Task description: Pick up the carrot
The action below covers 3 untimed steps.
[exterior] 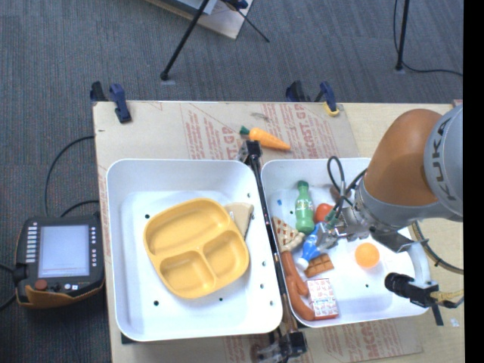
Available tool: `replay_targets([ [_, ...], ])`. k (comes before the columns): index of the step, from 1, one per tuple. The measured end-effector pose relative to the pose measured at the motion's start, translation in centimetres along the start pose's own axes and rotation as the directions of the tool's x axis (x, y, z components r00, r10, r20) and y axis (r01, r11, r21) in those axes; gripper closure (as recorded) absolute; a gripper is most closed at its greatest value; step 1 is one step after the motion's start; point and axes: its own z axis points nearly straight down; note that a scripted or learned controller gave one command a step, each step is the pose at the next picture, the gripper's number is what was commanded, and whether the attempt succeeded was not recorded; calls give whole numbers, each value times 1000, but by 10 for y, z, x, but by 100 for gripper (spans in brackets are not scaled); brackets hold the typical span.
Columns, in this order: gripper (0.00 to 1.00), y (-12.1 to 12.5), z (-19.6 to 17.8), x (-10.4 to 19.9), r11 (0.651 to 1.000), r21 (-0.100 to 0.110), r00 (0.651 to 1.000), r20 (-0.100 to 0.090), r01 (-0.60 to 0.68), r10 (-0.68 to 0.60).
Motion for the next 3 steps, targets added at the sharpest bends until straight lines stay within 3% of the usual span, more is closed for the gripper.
replay_targets([
  [1, 100, 86, -103, -73, 974, -5, 974, 11, 225, -225],
  [2, 100, 100, -174, -161, 889, 0, 889, 11, 458, -458],
  [3, 100, 112, 21, -90, 852, 10, 852, -10, 524, -524],
])
